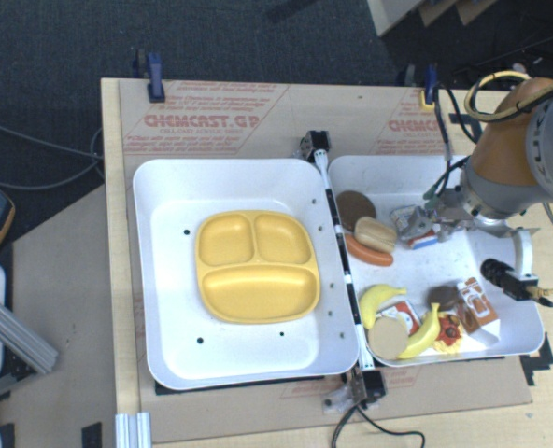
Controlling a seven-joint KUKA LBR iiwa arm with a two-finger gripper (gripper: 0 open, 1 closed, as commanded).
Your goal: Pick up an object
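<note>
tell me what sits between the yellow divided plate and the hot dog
In the camera view, between the yellow divided plate and the hot dog lie bare white floor of the left bin and the black clips along the seam joining the two bins.

Right bin (529,329) holds the pickable items. Brown round piece (354,204) lies at the upper left; a hot dog in a bun (372,240) sits just below, touching it. Two yellow bananas (382,298) and (424,332) flank a round tan disc (387,340) at the lower left. Small brown and red packets (471,306) lie near the lower right
</note>
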